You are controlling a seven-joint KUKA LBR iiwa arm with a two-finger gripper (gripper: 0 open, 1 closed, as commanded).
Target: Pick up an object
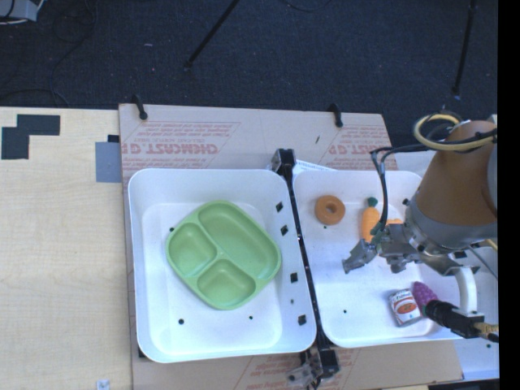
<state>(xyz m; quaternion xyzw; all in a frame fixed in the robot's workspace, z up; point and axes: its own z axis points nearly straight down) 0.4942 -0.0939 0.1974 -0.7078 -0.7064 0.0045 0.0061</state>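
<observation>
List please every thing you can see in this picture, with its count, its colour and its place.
bins: two, white, side by side on the bench
divided plate: one, light green, in the left bin
ring: one, orange-brown, upper part of the right bin
toy carrot: one, orange with green top, right bin, beside the gripper
small can: one, white and red label, lower right bin
purple object: one, beside the can
arm: one, orange band and grey, over the right bin
gripper: one, grey, low over the right bin's middle
</observation>
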